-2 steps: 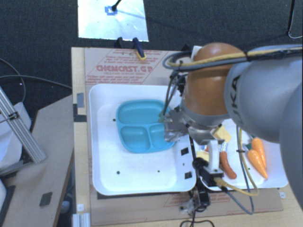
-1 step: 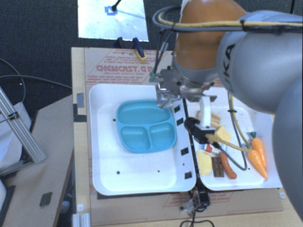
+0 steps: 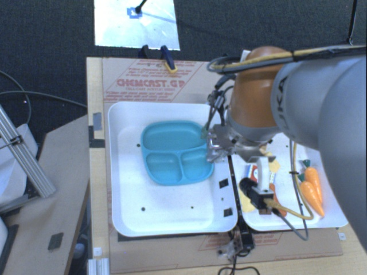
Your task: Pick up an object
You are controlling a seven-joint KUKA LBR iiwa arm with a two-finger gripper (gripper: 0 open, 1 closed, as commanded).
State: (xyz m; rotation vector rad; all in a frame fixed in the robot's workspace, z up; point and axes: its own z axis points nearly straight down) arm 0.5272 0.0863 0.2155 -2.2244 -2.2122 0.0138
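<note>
Probably a robotics lab: an industrial arm (image 3: 321, 96) over white bins (image 3: 166, 216), aluminium framing (image 3: 23, 153) beside the bench (image 3: 149, 79).

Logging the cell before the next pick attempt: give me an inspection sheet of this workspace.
Surface: left bin and right bin, both white, on a printed cardboard sheet.
Job's things: blue divided plate in the left bin; carrots in the right bin.
Clutter: small items under the wrist, too hidden to name.
Grippers: gripper over the plate's right edge, by the bins' shared wall; grip unclear.
Cables: black cables on the floor at left.
Surroundings: dark carpet, shiny sheet, aluminium rail.
</note>
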